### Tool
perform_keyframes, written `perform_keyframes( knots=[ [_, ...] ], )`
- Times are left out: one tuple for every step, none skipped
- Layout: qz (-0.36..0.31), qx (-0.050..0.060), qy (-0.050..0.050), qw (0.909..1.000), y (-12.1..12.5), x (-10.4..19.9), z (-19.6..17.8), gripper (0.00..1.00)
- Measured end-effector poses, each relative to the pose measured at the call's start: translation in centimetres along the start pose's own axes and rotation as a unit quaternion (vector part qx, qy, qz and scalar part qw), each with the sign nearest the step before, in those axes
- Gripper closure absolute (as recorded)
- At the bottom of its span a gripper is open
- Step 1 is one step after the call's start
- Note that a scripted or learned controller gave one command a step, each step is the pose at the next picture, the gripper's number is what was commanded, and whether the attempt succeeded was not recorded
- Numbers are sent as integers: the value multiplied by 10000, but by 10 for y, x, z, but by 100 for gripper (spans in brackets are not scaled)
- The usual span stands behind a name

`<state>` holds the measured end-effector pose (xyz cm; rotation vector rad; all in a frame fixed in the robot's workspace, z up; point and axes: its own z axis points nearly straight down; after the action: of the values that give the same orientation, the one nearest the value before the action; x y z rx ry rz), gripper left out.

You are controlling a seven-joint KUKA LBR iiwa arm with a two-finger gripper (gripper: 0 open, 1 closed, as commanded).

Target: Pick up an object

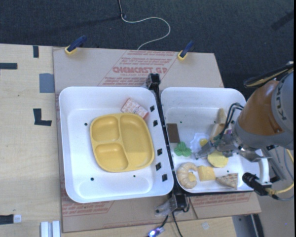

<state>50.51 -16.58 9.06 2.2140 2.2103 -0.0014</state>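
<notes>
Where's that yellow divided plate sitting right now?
The yellow plate lies in the middle of the left bin, just below a small pink-and-white block near the bin's far edge.

right bin [197,94] near half: food pieces crowding | far-left floor lying open | left bin [69,132]: yellow tray [122,142] occupying centre

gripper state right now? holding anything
Gripper: low in the right white bin, among the small food pieces; open or shut cannot be told, and nothing is visibly held.
</notes>
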Motion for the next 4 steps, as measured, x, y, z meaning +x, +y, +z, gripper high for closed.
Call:
perform_keyframes(
  knots=[
    [-8, -17, 21, 10000, 2, 2, -14, 100],
    [-16, 35, 47, 10000, 8, 0, -57, 100],
    [-21, 24, 44, 10000, 11, 4, -119, 100],
    [-17, 42, 51, 10000, 11, 5, -134, 100]
  ],
)
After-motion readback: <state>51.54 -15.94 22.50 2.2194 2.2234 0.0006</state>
